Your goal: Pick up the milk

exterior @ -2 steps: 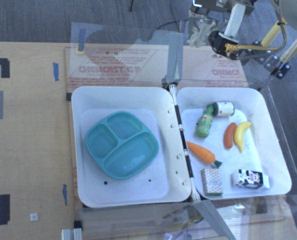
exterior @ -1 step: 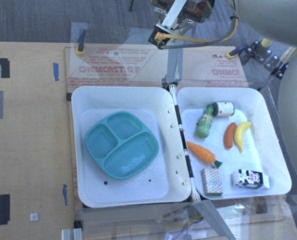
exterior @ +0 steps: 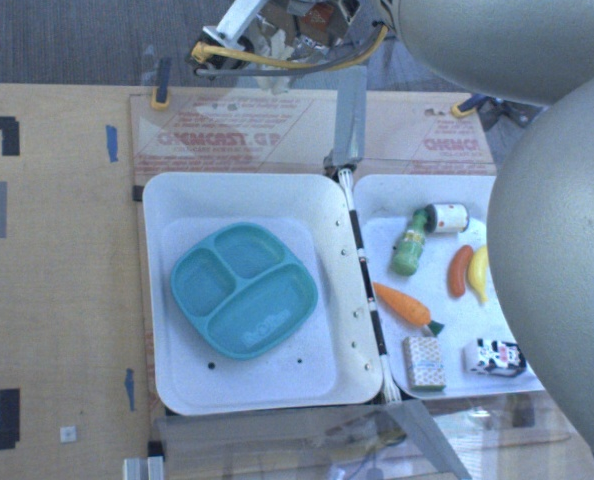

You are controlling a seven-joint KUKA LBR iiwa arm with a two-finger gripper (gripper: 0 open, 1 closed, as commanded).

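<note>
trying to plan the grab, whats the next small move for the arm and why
Probably swing the gripper toward the right bin and the milk. The gripper sits beyond both bins' far edge, while the cow-patterned carton lies near the right bin's near edge beside the cracker box.

Pale wooden bench (exterior: 57, 298) with blue tape marks (exterior: 111, 143), grey floor (exterior: 67, 18) beyond

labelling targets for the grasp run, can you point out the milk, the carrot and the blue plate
milk (exterior: 496, 357), camera view, middle of the black-and-white carton's top face
carrot (exterior: 403, 305), camera view, middle of the orange body
blue plate (exterior: 189, 286), camera view, floor of its left compartment
</note>
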